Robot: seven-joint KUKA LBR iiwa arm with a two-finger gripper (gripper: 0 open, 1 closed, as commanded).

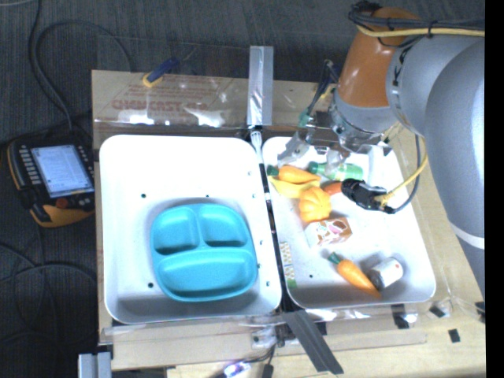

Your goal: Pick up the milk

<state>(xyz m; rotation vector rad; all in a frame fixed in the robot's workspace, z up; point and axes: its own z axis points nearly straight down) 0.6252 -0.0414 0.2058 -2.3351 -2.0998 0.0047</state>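
Camera view: milk carton lying mid right bin, arm over far end

Milk carton point(329, 231) lies on its side about the middle of the right bin point(417, 270), nothing gripping it. Print on it is pink and brown, too small to read.

- Just beyond it, touching or nearly so: orange pumpkin-like toy point(313, 202). Beyond that, a yellow banana-like piece point(293, 176) near the bin's left wall.
- Nearer the front rim: carrot point(350, 272), and beside it a small grey-white can point(387, 272) on its side.
- Far end: green bottle-like item point(337, 168), partly under the arm.
- End effector point(324, 150) hangs over that far end, well apart from the carton. Open or closed: cannot tell, hidden by wrist hardware and cables.

Left bin point(126, 172) holds one blue divided plate point(205, 250), three compartments, set toward the front.

Clear plastic sheet point(185, 101) on the counter point(106, 85) behind the bins bears reddish lettering, unreadable.

Room: bare bin floor to the carton's right and around the plate; the bins' inner walls meet at the centre.
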